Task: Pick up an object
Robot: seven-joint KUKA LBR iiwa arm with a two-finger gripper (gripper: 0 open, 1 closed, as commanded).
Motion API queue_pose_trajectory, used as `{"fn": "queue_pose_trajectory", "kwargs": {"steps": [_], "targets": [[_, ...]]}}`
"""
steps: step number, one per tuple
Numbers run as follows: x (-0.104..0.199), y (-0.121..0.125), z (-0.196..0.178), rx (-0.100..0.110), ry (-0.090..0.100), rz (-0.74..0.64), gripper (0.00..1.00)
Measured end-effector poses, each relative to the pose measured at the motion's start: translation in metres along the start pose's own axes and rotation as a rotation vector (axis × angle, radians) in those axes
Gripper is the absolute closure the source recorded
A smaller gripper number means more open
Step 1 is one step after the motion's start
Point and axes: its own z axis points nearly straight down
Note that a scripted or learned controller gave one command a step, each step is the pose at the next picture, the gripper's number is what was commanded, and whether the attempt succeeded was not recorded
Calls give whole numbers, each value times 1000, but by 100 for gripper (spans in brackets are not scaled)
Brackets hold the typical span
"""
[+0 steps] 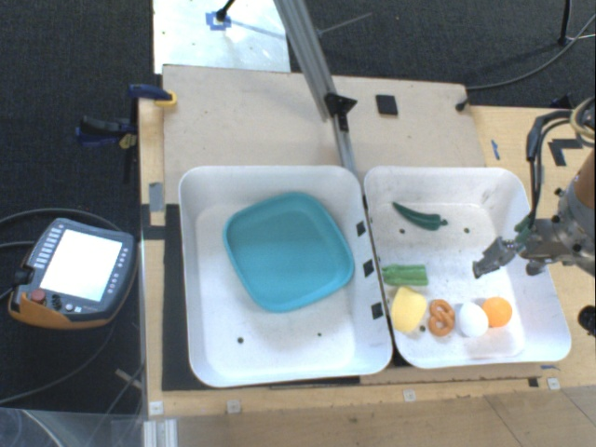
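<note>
Orange and round, a smooth ball (498,311) is seen in the right bin (535,250), touching a white egg shape (473,319) beside a twisted pretzel (440,317). Above them hangs the metal tool (486,262), possibly empty; its state cannot be told.

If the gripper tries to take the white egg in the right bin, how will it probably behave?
The white egg looks smooth and rounded, so it may slip out of a pinch or roll when nudged. It sits wedged between the pretzel and the orange ball, which could limit rolling but crowds the approach. It is probably rigid, possibly a toy.
</note>
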Motion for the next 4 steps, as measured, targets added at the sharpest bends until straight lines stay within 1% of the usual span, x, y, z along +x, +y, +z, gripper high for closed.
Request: {"fn": "queue_pose_trajectory", "kwargs": {"steps": [2, 3, 4], "targets": [[6, 0, 84, 3, 1, 0, 0], [2, 7, 140, 5, 1, 1, 0], [2, 9, 128, -1, 0, 0, 100]]}}
